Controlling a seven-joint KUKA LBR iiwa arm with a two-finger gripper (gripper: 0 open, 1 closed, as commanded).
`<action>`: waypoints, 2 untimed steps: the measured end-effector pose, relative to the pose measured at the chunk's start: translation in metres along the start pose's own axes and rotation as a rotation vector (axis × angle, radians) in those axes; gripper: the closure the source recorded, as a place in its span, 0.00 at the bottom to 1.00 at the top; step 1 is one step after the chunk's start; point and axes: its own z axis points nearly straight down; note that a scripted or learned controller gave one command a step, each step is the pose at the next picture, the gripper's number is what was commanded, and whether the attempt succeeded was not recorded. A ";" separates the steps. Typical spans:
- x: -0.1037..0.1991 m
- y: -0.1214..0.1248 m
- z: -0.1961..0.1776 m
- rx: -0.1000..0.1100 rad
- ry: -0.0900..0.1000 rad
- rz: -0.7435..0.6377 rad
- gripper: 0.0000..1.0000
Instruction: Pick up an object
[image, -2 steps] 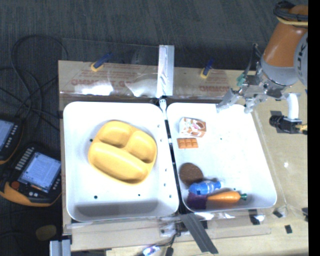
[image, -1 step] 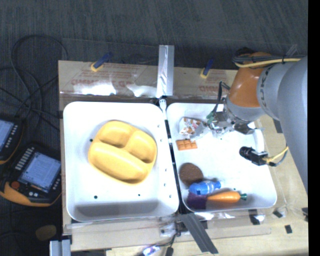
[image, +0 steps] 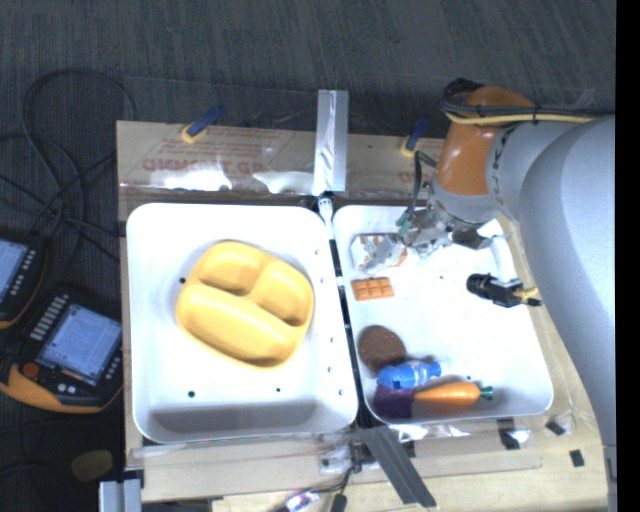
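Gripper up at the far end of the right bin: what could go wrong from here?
1. The gripper is beside a small clear-wrapped item close to the bin wall; a grab could push it against the wall rather than lift it.
2. The bottle, carrot and brown disc are bunched in the near corner, so picking one cleanly looks hard.

Dark grey carpet floor (image: 250, 45), black cables (image: 60, 190) at left, wooden bench top (image: 240, 150), handheld control pendants (image: 70, 350)
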 end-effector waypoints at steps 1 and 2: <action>-0.002 -0.003 -0.009 0.009 0.000 0.001 1.00; 0.059 -0.040 -0.091 -0.037 0.003 0.020 1.00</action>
